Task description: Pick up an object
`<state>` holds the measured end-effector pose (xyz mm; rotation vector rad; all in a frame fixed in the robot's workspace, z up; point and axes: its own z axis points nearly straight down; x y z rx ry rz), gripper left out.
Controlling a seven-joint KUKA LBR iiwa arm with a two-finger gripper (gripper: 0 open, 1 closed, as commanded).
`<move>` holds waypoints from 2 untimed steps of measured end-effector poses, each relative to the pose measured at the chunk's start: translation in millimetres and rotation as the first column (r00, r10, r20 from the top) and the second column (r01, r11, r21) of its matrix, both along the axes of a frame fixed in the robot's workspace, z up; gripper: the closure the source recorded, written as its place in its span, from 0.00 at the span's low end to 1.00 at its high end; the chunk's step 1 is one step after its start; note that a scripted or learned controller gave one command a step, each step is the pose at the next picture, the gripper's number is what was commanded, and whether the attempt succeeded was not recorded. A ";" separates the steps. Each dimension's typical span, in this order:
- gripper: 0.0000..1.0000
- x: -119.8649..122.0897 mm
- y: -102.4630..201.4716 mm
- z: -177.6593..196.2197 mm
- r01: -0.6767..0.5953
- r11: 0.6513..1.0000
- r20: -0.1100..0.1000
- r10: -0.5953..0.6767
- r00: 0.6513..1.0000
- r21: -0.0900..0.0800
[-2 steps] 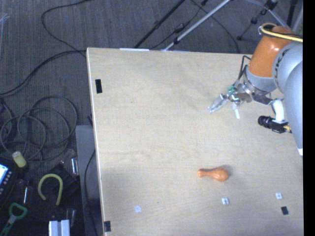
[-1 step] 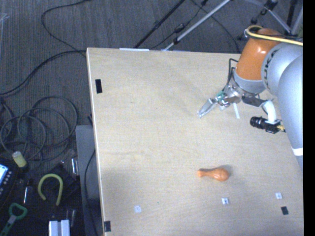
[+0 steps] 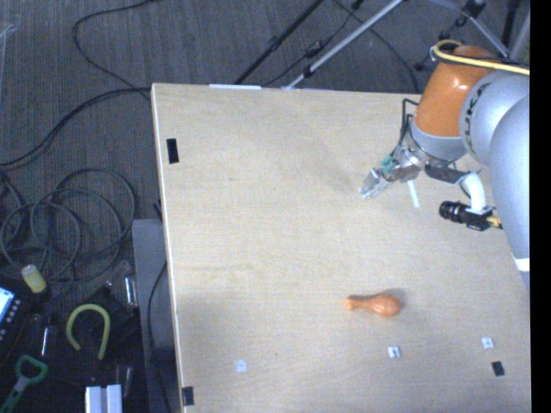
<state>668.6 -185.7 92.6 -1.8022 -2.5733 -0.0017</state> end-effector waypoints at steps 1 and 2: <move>1.00 -0.1 57.1 45.1 0.127 0.992 -0.001 -0.127 0.992 0.000; 1.00 -0.7 -12.9 -8.8 0.041 0.999 -0.001 -0.041 0.999 -0.004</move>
